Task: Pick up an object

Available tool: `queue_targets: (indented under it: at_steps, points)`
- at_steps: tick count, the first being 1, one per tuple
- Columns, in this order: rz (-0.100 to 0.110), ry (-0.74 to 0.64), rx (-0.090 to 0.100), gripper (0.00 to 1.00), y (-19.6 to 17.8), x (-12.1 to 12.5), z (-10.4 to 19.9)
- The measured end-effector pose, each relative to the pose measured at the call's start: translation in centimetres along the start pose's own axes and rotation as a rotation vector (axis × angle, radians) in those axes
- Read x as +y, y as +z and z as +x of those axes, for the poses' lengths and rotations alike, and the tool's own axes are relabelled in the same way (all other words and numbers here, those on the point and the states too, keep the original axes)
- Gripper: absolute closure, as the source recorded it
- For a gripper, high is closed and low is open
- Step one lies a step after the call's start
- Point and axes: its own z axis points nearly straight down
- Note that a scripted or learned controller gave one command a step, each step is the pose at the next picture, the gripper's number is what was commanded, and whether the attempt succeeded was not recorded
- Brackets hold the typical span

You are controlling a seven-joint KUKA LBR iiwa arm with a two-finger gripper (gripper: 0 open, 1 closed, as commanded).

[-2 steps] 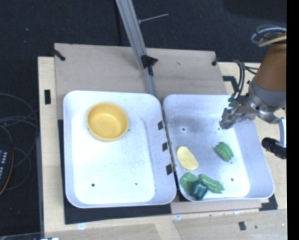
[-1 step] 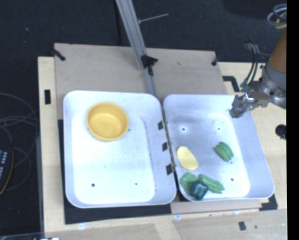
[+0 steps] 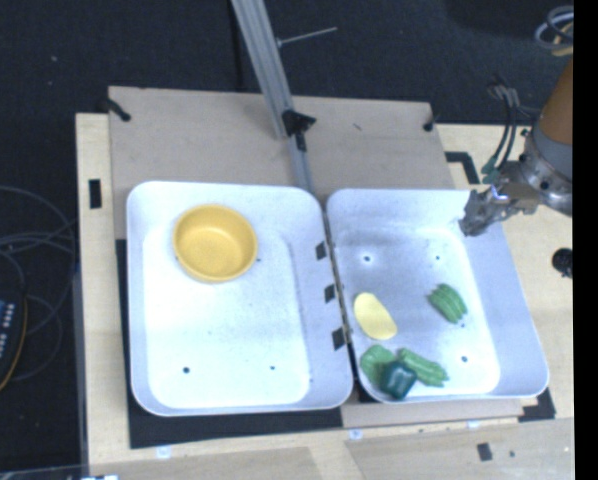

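Tool [image 3: 476, 218]: at 2 o'clock over your right bin [image 3: 479, 268]; grip state, you cannot tell.
Yellow bowl [image 3: 215, 242]: left bin [image 3: 159, 348], 10 o'clock.

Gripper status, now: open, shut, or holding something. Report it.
Gripper: cannot be told at this size. It sits over the top right rim of the right bin, with nothing visibly in it.
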Motion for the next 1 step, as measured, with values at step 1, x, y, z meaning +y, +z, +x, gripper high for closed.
queue_targets:
  at_steps: [1]
  points:
    - [0.0,-0.003,0.0,1.0,0.96,-1.56,5.67]
